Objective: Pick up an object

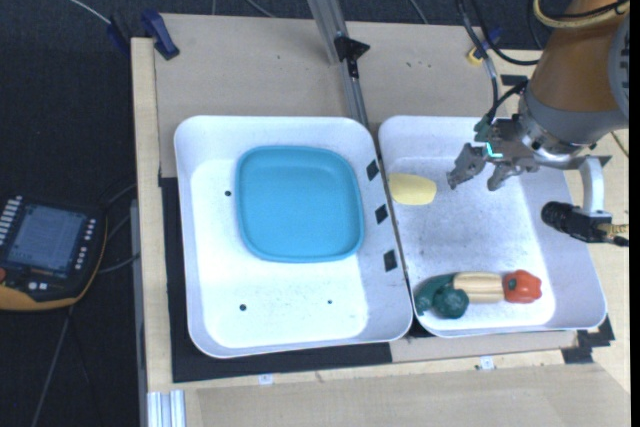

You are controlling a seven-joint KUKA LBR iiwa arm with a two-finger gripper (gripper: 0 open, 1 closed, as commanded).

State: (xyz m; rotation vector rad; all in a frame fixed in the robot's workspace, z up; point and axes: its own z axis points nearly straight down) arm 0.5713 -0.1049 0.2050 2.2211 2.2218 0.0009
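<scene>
Yellow object [412,189] just left of open tool [478,173]

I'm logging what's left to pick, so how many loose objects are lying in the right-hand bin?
4. A yellow piece lies by the bin's left wall, near the gripper. Along the near edge sit a green item, a tan cylinder and a red item. Nothing looks hidden.

Grey arm [590,55] (orange band above wrist) reaching from right, gripper [478,173] lowered, fingers spread, holding nothing

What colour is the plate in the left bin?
Light blue; the plate shows clearly in the camera view.
</scene>
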